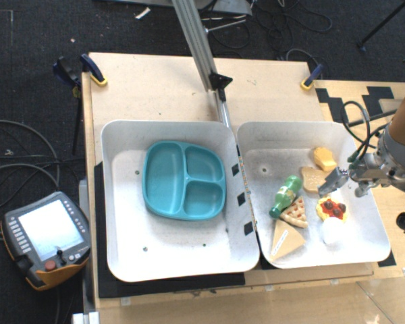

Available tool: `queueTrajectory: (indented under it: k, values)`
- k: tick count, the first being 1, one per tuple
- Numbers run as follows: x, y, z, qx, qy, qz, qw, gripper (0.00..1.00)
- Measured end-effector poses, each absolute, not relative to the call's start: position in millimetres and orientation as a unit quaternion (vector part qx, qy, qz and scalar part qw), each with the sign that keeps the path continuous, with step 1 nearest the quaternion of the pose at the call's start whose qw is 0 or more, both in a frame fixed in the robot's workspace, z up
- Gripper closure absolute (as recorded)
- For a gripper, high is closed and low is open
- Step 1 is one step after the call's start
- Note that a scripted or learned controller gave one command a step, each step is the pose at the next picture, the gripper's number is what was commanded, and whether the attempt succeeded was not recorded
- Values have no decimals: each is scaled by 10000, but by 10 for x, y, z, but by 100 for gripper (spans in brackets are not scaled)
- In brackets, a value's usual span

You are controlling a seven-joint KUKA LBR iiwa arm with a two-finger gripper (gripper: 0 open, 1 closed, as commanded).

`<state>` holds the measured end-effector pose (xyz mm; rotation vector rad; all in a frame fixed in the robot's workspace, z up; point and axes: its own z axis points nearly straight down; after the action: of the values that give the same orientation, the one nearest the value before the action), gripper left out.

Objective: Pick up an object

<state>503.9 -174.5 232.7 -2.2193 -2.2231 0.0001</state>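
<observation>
The pincer [343, 183], its grip state impossible to tell, hovers in the right bin [364, 248] above the toy foods, so it should drop straight onto the yellow piece [332, 209], avoiding the green bottle [285, 196].

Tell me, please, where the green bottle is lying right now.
The green bottle lies in the right bin, near its middle, just left of the waffle piece and above the sandwich wedge.

Divided tray [184, 181] in left bin [121, 248]
</observation>
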Motion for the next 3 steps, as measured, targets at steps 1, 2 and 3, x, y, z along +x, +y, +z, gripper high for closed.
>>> queueTrajectory:
  k: [1, 2, 3]
  values:
    - [5039, -1746, 2328, -7067, -7075, 0, 1, 0]
    - [4962, -1667, 1770, -7070, -7072, 14, 26, 0]
    - [4958, -1676, 1337, -7072, -7070, 12, 19, 0]
